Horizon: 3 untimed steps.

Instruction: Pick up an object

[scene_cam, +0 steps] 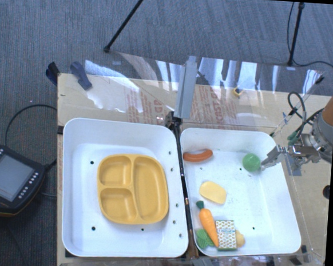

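Observation:
My gripper hangs over the right edge of the right bin, open, with nothing between its fingers. Its left fingertip is right beside a green ball lying at the bin's far right. In the same bin lie a reddish sausage at the far left, a pale yellow slice in the middle, and an orange carrot near the front. A patterned box rests beside the carrot.
A yellow divided plate lies in the left bin. A clear panel stands behind the bins. A pendant with a screen lies on the floor at left. Cables hang by the arm's wrist.

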Each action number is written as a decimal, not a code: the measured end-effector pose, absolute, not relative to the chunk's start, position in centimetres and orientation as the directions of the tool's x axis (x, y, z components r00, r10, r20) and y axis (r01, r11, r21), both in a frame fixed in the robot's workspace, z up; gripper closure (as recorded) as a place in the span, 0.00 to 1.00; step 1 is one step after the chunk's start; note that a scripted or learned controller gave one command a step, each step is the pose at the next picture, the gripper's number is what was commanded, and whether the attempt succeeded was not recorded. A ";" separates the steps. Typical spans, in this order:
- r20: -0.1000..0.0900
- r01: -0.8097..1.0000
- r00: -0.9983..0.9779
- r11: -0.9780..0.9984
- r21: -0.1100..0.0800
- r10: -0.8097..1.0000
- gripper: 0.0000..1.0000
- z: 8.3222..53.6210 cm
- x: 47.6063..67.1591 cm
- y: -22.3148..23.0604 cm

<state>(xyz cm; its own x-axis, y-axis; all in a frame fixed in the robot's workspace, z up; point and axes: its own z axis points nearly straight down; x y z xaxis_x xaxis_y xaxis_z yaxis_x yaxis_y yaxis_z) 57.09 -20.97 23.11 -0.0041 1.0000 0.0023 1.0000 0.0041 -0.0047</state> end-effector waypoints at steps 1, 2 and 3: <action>0.006 0.983 -0.183 0.183 -0.009 0.983 0.00 16.0 55.7 -12.0; -0.002 0.955 -0.296 0.296 0.007 0.955 0.00 9.3 51.3 -9.0; 0.003 0.963 -0.268 0.268 -0.003 0.963 0.00 8.6 47.5 -9.0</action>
